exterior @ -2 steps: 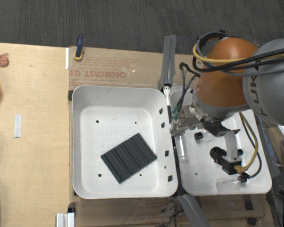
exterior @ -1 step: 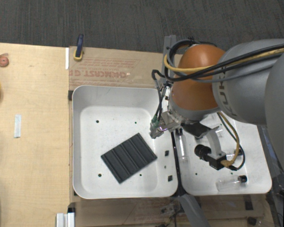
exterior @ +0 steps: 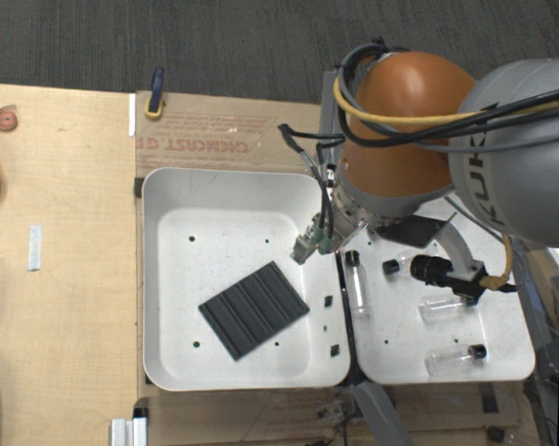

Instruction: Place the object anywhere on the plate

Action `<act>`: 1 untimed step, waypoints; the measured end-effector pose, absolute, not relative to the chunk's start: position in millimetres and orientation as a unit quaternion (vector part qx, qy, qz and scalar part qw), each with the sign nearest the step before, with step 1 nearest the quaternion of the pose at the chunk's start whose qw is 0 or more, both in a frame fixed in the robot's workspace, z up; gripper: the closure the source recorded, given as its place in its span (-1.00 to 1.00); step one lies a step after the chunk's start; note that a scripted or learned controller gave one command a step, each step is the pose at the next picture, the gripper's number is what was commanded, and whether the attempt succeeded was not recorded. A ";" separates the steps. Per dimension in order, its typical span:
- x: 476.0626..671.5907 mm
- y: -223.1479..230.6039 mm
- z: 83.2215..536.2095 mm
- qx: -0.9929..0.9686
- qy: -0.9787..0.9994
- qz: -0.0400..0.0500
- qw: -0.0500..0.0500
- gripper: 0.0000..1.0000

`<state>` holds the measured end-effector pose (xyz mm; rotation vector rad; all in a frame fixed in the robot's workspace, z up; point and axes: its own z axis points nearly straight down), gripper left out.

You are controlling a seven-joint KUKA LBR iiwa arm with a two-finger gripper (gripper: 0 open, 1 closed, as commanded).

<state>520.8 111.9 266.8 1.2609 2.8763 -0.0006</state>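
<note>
A dark grey ribbed plate lies flat and turned at an angle in the left bin, toward its front middle. My gripper hangs under the orange wrist, above the left bin's right side, up and to the right of the plate and apart from it. Its tip looks small and grey-green. I cannot make out whether anything is held there. A clear tube with a black cap lies along the left wall of the right bin, just right of the gripper.
The right bin also holds a small black piece, a clear tube and a clear tube with a black cap. Two small black bits lie near the left bin's right wall. The arm covers the right bin's back.
</note>
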 end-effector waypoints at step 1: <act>557.2 105.6 271.9 0.356 0.934 0.000 0.000 1.00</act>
